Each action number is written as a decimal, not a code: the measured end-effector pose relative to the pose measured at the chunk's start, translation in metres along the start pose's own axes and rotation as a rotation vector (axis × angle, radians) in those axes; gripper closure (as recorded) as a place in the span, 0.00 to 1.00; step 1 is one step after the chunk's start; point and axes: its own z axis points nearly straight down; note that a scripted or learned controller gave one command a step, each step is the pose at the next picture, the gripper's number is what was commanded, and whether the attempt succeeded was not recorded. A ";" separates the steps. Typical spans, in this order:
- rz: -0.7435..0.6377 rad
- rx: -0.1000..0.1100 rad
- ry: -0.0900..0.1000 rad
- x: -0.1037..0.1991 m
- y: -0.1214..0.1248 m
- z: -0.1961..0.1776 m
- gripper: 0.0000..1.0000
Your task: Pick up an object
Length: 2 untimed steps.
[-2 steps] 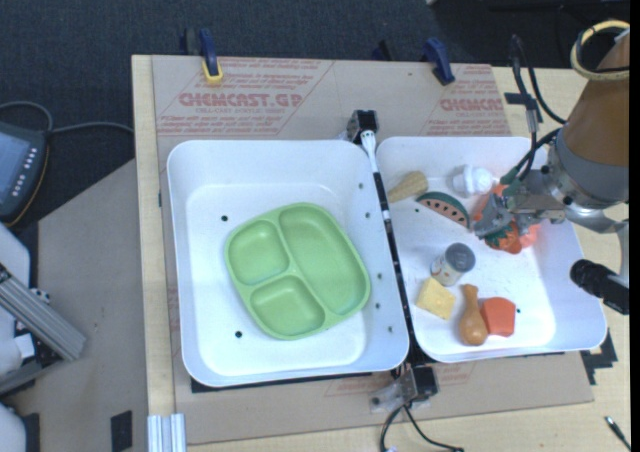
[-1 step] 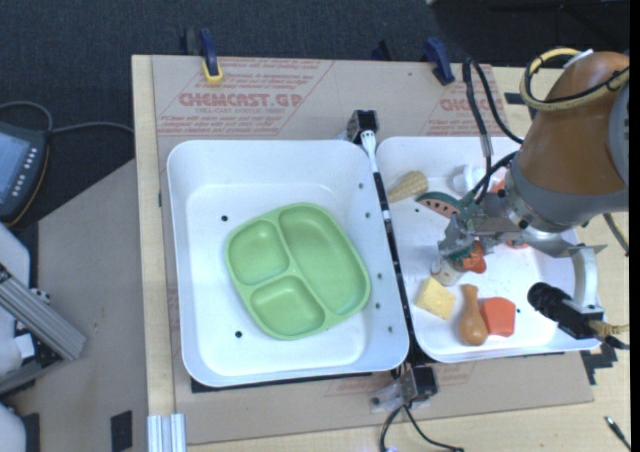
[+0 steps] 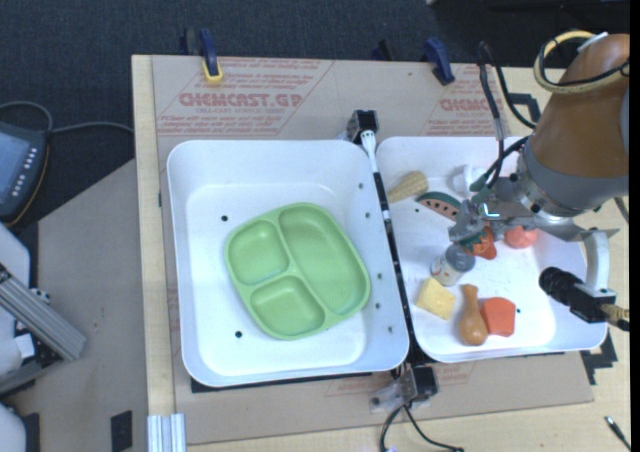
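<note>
arm (image 3: 580,100) reaches in from 3 o'clock, gripper (image 3: 462,258) low over the middle of the right bin (image 3: 560,340) because that's where the loose toy food sits. can't tell the state of the jaws. likely targets: yellow cheese wedge (image 3: 436,298) and drumstick (image 3: 469,317) at its 6 o'clock, orange block (image 3: 499,314) beside them, watermelon slice (image 3: 437,206) at 11. left bin (image 3: 190,240) holds the green divided plate (image 3: 295,270), probably the drop side.

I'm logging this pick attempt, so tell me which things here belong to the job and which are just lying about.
Job:
gripper, low in the right bin
pickable toys there: yellow wedge, drumstick, orange block, watermelon slice, corn piece

Lying about:
green divided plate in the left bin
blue clamps
</note>
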 end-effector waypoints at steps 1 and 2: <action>-0.002 0.006 0.003 0.014 -0.011 0.000 1.00; 0.001 0.006 0.002 0.008 -0.013 0.011 1.00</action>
